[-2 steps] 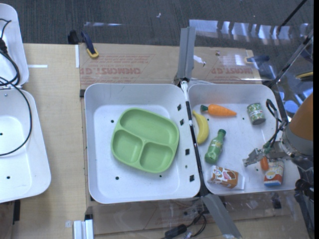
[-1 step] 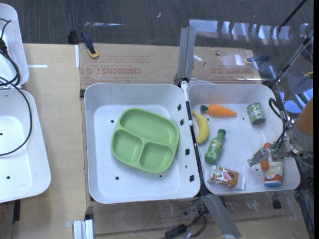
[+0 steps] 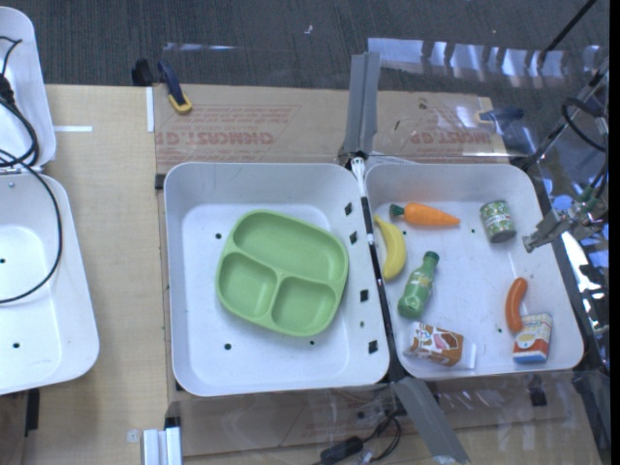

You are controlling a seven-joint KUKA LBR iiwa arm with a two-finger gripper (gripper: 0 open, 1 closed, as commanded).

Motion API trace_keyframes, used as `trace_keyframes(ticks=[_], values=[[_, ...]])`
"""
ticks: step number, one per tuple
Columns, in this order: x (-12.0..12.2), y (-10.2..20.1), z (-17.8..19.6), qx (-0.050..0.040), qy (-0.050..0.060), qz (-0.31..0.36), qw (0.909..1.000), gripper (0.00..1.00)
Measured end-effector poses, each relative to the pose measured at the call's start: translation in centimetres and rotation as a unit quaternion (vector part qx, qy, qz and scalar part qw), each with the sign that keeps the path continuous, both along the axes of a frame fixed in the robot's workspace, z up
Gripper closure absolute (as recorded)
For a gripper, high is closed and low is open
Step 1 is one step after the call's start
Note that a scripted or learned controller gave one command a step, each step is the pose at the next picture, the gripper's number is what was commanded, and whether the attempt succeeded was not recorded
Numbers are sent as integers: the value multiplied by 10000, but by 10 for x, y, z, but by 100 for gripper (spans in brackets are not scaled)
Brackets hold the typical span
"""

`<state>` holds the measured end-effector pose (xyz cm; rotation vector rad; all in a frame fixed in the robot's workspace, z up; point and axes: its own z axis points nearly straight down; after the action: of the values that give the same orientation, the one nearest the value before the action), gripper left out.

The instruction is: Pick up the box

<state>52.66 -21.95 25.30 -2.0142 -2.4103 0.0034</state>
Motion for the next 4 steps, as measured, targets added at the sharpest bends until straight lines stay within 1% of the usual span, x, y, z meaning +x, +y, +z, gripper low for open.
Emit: trace_keyframes(ticks=[1, 2, 3, 4], values=[[-26, 57, -112, 11, 17, -72, 10000, 0], [-50, 36, -163, 12, 9, 134, 9999, 0], [59, 37, -162, 2, -6, 415, 9991, 0], [-42, 14, -83, 9, 1, 1667, 9860, 0]])
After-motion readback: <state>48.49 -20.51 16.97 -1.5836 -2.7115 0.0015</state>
